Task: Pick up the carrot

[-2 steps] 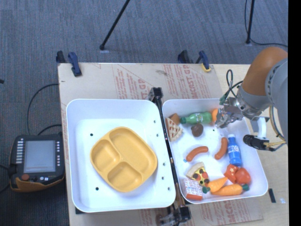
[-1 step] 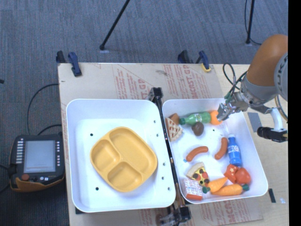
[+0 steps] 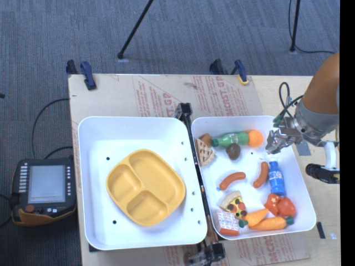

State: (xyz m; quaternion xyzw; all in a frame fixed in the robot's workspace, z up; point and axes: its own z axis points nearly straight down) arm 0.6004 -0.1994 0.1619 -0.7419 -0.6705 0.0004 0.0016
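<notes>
Left bin (image 3: 89, 148) holds a yellow divided plate (image 3: 146, 187). In the right bin (image 3: 308, 204) the carrot (image 3: 270, 224) lies at about 5 o'clock, touching a smaller orange piece (image 3: 254, 216) and a red pepper (image 3: 282, 205). Best come straight down and pinch it mid-length. The gripper (image 3: 276, 142) hovers at the bin's 2 o'clock rim, fingers apart, gripping nothing; the arm enters from 3 o'clock.

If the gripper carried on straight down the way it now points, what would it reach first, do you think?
Probably the sausage just below the gripper, or bare floor of the right bin beside it; depth is unclear. The carrot lies well off that line.
</notes>
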